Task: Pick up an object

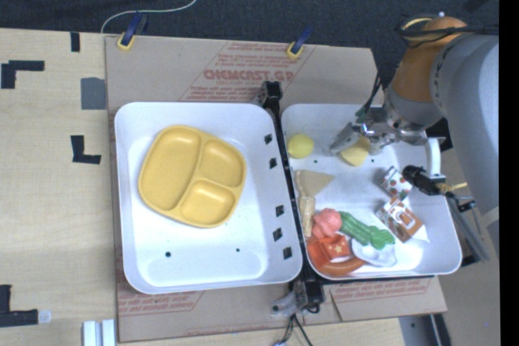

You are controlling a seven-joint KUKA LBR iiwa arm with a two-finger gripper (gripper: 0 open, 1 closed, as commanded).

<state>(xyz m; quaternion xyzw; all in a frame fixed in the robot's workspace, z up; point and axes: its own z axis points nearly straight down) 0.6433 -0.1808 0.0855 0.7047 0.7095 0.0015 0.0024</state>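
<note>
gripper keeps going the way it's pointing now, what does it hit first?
Most likely the small yellow piece right under the gripper in the right bin. If it slants further left, the yellow ball would be next. Depth from this single overhead view is uncertain.

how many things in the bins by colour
yellow: 3, divided plate, ball, lump by the pincer
tan: 1, wedge
pink/red: 2, pink piece, red ring
green: 1
white: 1
red-and-white packets: 2
total: 10
</note>
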